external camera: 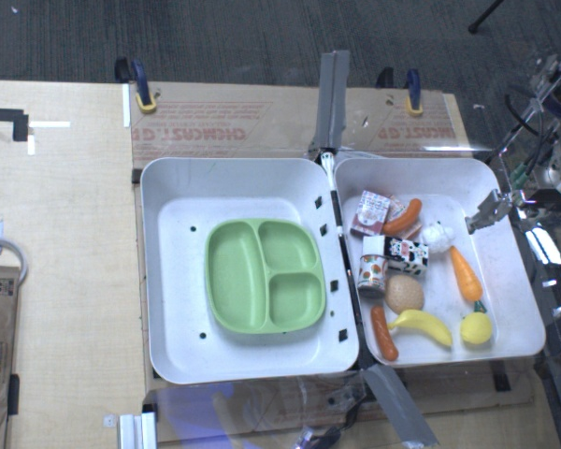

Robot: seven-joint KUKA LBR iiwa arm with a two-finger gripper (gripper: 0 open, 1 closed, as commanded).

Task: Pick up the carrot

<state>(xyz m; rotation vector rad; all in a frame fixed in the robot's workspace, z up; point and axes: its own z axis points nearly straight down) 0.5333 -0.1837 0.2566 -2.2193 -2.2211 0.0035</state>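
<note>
The carrot (465,274) is orange with a small green tip. It lies in the right bin (505,251) near that bin's right wall, pointing up and to the left. A yellow lemon (476,329) sits just below it and a white object (438,236) just above and to its left. My gripper (486,211) reaches in at the bin's upper right edge, above the carrot and apart from it. Nothing shows in the gripper.
The right bin also holds a banana (424,325), two sausages (402,217) (383,332), a bread roll (404,294), a can (371,269), a cow-print carton (407,253) and a packet (372,211). The left bin (168,279) holds a green divided plate (265,276).
</note>
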